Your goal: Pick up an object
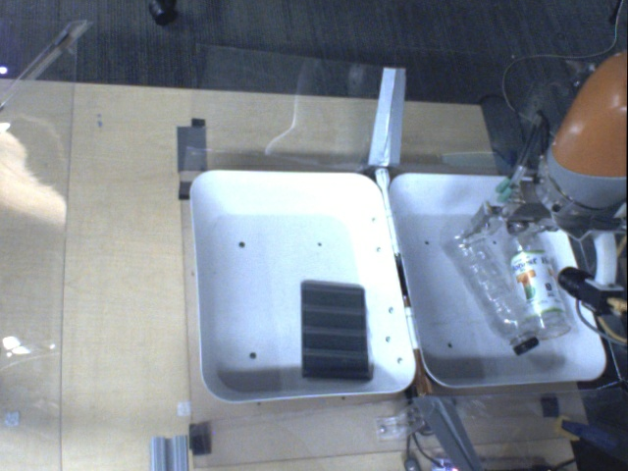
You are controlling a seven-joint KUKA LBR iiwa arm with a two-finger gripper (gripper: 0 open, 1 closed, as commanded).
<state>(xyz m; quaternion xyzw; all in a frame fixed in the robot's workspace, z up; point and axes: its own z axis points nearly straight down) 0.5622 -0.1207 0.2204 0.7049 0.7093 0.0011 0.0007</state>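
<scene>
A clear plastic bottle (535, 292) with a white, green and orange label lies in the right bin (432, 263), its dark cap pointing toward the front edge. Crinkled clear plastic (481, 258) lies against its left side. My gripper (517, 207) hangs below the orange band (597, 116) of the arm, over the far end of the bottle and the clear plastic. Whether it touches them is unclear. A black ridged rectangular block (336, 330) lies flat in the left bin (255, 253), near its front edge.
The two bins share a raised divider (397, 273) between them. A metal strip (388, 116) stands behind the bins at the middle. Cables and fittings (594, 297) sit at the right bin's right edge. Wooden bench (98, 263) stretches to the left.
</scene>
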